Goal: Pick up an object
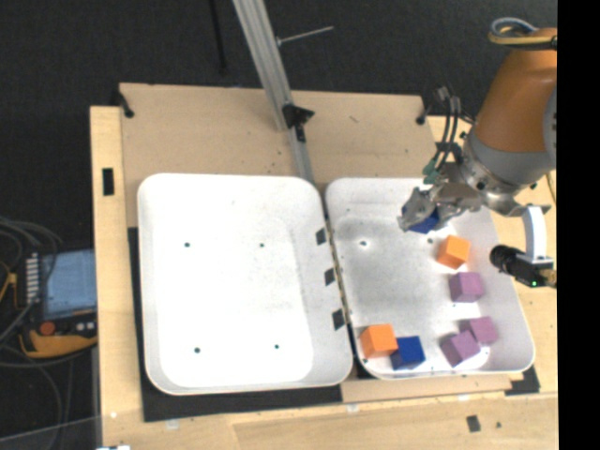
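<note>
My gripper (419, 217) hangs over the upper part of the right bin (375, 261), reaching in from the right. A small blue block (427, 221) shows between its grey fingers, which are shut on it. Just below and to the right of it lies an orange block (455, 251). Further down the right side sit three purple blocks (466, 286), (483, 329), (458, 347). At the bin's front edge an orange block (379, 339) lies beside another blue block (408, 352).
The left bin (234, 279) lies beside the right one, with a row of black clips (330, 275) between them. A slanted metal pole (267, 54) rises behind the bins. A controller box and cables (52, 293) sit off the bench's left side.
</note>
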You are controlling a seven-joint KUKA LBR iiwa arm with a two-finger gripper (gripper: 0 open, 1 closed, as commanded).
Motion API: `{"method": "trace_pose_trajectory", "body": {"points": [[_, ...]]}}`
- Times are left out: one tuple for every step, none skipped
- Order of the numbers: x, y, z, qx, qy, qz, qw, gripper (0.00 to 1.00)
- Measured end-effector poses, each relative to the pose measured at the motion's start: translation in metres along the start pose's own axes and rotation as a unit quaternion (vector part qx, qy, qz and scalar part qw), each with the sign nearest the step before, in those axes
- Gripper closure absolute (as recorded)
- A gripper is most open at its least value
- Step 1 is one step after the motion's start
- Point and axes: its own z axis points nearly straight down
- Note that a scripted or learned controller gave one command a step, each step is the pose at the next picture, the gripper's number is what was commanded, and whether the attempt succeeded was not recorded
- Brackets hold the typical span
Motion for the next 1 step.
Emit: {"method": "trace_pose_trajectory", "body": {"points": [[0.0572, -0.0119, -0.0024, 0.0, 0.0, 0.0, 1.0, 1.0]]}}
